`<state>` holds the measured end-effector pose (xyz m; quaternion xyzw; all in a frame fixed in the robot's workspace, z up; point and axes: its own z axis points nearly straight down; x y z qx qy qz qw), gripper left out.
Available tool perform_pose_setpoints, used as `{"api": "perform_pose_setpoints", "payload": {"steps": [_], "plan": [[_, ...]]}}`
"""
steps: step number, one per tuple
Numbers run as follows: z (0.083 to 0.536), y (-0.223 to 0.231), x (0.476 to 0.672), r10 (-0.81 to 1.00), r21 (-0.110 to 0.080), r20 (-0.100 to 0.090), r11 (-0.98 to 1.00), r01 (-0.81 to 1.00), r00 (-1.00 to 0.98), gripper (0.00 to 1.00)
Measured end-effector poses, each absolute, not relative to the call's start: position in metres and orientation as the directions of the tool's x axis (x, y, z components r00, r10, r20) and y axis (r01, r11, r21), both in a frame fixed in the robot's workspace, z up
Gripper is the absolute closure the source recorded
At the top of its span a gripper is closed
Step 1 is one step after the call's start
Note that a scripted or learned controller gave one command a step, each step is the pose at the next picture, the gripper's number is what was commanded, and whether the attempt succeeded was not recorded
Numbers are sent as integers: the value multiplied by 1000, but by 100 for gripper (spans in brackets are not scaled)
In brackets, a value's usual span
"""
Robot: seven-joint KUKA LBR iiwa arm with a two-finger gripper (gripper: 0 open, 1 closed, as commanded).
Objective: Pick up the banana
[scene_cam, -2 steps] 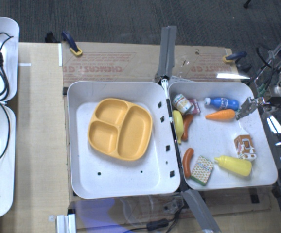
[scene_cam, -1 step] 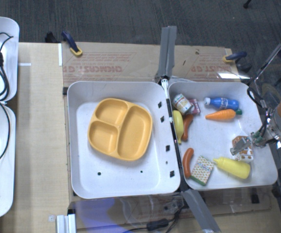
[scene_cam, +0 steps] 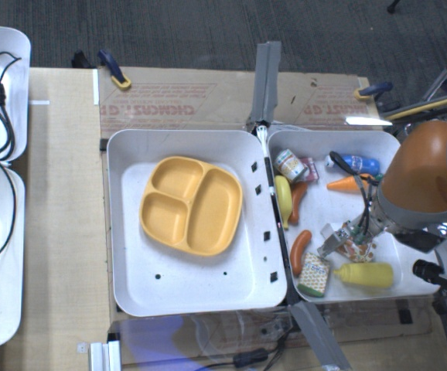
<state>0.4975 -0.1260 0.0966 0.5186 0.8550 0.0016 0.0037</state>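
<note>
Where the two white bins meet at the centre of the frame, the banana (scene_cam: 284,199) is seen lying in the right bin (scene_cam: 378,135), lengthwise against that bin's left wall and just below a small can (scene_cam: 289,163). A reddish-brown sausage (scene_cam: 298,199) is noted beside the banana on its right, apparently touching it. The gripper (scene_cam: 346,240) is observed lower in the same bin, well to the right of the banana and apart from it, over a patterned packet (scene_cam: 356,247). Whether its fingers are spread or closed cannot be told, since clutter and blur obscure them; nothing can be confirmed as held. The arm (scene_cam: 422,172) is recorded entering from the right edge, its orange band covering part of the bin.

Other contents of the right bin are recorded: a blue bottle (scene_cam: 356,163) and a carrot (scene_cam: 346,183) toward the upper right, a red sausage (scene_cam: 300,250) at lower left, a snack bag (scene_cam: 314,274) beneath it, and a yellow mustard bottle (scene_cam: 365,273) along the bottom. In the left bin (scene_cam: 123,207), a yellow divided plate (scene_cam: 192,205) is found near the centre. The desk (scene_cam: 61,168) carries both bins, with cardboard (scene_cam: 177,99) behind them.
</note>
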Motion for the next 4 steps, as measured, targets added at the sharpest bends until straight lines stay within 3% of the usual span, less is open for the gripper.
{"api": "perform_pose_setpoints", "payload": {"steps": [1,2,3,4], "plan": [[101,-173,478,802,1,0,597,802,-597,0],[91,-222,478,732,1,-1,681,732,-681,0],[92,-221,478,579,1,-1,815,579,-815,0],[92,-222,480,552,2,-2,834,552,-834,0]]}}
